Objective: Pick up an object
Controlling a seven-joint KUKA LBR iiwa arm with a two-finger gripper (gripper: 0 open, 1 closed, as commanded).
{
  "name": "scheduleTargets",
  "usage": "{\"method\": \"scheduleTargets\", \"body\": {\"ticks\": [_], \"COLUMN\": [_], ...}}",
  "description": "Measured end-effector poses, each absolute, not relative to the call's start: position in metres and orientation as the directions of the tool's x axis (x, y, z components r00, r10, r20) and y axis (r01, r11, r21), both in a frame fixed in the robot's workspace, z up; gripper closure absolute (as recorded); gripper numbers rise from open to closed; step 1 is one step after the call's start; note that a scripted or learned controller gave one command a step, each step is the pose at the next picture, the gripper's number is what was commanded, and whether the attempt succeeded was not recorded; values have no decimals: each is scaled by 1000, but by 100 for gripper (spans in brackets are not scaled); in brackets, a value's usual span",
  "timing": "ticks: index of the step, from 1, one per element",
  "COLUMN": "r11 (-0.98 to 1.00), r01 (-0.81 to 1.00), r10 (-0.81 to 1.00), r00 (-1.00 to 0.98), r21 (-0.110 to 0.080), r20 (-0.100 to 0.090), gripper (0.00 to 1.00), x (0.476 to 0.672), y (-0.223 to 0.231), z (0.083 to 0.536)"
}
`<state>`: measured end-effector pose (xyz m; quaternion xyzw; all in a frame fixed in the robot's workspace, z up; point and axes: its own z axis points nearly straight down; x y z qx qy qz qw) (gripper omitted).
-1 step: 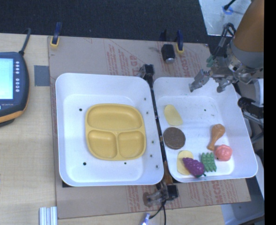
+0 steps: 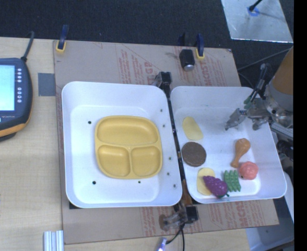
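Note:
The right bin holds several toy foods: a pale yellow oval, a brown round patty, an orange-brown drumstick, a pink-red fruit, a green ridged piece and purple grapes lying on a yellow slice. My gripper hangs over the bin's upper right part, above and just left of the drumstick, with nothing seen in it. It stands apart from every toy.
The left bin bears a yellow three-compartment tray. A teach pendant lies at the bench's left edge. Clamps sit along the board's far edge, and the bins' shared rim runs between them.

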<state>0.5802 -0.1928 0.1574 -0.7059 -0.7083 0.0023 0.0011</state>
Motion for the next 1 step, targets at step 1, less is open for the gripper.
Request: {"method": "scheduleTargets", "body": {"ticks": [1], "r11": [4], "r01": [1000], "r10": [1000], "r00": [-4], "r21": [-5], "r20": [0], "gripper": [0], "x": [525], "y": [-206], "z": [91]}}
